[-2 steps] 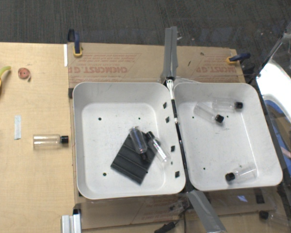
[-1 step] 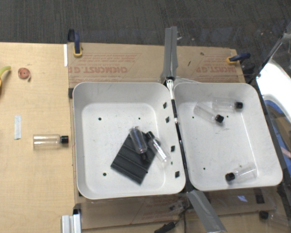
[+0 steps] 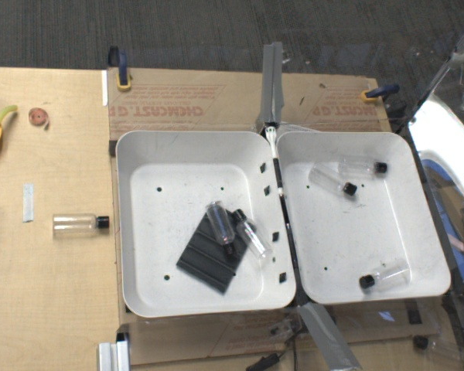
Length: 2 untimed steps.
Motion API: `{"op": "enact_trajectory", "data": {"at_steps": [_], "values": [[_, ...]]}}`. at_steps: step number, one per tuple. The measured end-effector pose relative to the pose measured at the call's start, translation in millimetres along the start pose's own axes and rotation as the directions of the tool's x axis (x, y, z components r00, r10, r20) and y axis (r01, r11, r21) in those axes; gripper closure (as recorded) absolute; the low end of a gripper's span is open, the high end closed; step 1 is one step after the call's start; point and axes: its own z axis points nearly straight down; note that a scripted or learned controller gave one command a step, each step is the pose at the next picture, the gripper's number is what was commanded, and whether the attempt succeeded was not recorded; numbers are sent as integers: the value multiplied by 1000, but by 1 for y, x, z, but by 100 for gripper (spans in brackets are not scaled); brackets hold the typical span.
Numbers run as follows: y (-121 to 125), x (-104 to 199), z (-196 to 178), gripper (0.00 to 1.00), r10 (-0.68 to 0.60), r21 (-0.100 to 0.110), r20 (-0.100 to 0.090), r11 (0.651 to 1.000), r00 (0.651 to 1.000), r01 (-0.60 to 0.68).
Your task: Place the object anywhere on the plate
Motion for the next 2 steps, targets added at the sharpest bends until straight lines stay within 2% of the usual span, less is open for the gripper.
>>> {"op": "enact_trajectory", "data": {"at_steps": [2], "values": [[0,0,0,0,0,0,0,1000,1000,0]]}}
